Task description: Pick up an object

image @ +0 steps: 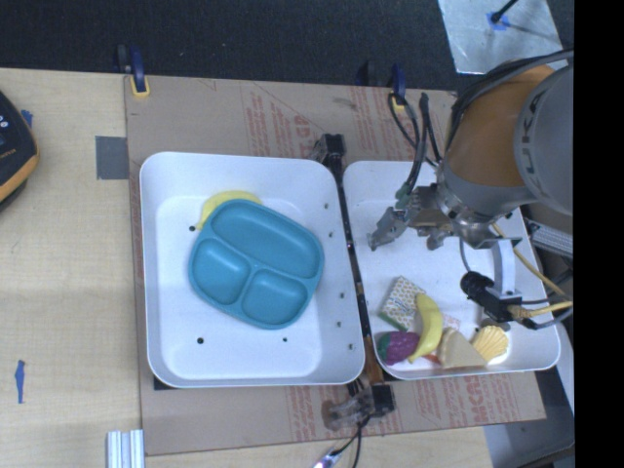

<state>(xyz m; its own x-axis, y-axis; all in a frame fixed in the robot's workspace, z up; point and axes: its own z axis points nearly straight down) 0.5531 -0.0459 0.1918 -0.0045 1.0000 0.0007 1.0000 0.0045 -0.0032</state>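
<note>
over the right bin [390, 178], your gripper [388, 230] hangs above bare white floor near the left wall, fingers spread a little with nothing between them. judging by that, no pick has landed yet. the things you could take are well away from it, bunched in the bin's near corner: a yellow banana [428, 322], curved and smooth, lying across a purple piece [395, 345] with a rounded, glossy look, maybe a toy eggplant. just beside them sits a small speckled wedge [399, 300], pale green and flat-sided, then a tan chunk [455, 349] and a ribbed yellow piece [490, 341] against the front wall. they touch and overlap, so a clean pinch will likely need one edge that sticks out; the banana's upper end looks the freest. in the left bin [156, 261], a blue divided plate [255, 264] lies tilted over a yellow item [227, 202], mostly hidden. the plate is broad, shallow and slick plastic, a poor shape for two fingers. both bins rest on brown board on the table [58, 281].
</note>
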